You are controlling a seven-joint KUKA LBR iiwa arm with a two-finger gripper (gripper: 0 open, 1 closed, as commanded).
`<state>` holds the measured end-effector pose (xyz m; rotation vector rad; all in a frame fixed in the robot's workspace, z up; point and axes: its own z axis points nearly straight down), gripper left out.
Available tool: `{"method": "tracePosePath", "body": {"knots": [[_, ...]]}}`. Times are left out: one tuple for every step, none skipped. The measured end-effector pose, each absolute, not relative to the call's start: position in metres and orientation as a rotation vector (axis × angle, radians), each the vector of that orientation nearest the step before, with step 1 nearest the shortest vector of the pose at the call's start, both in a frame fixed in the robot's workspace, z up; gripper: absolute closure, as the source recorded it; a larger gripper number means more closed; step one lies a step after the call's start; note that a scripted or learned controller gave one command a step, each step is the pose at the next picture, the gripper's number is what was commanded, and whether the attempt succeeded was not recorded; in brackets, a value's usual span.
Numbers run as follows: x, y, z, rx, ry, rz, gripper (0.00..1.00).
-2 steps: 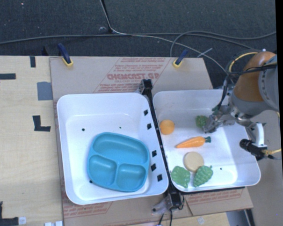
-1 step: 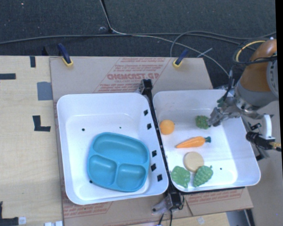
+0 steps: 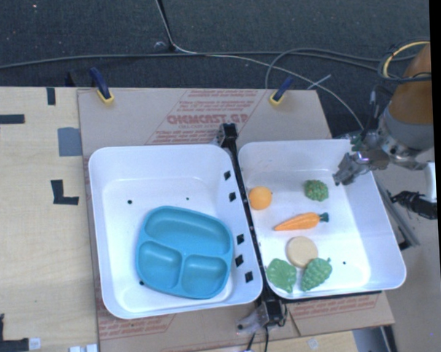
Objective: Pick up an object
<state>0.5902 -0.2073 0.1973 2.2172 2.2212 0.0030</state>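
Camera view, for your log: tool [image 3: 346, 172], state cannot be told, at the right bin's [image 3: 376, 230] right wall; nearest item small broccoli [image 3: 317, 191] to its left, carrot [image 3: 298, 221] lying crosswise, orange [image 3: 260, 198], cookie [image 3: 302, 250], two greens [image 3: 299, 275]; left bin [image 3: 113, 213] holds blue tray [image 3: 184, 251].

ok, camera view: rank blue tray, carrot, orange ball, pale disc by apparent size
1. blue tray, by far the largest.
2. carrot, longest of the small items.
3. pale disc.
4. orange ball.
Disc and ball look close; treat that order as unsure.
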Motion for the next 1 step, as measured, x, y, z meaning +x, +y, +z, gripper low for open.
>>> {"method": "tracePosePath", "body": {"knots": [[0.5781,-0.1496,0.1911,2.217,2.229,-0.001,1.00]]}}
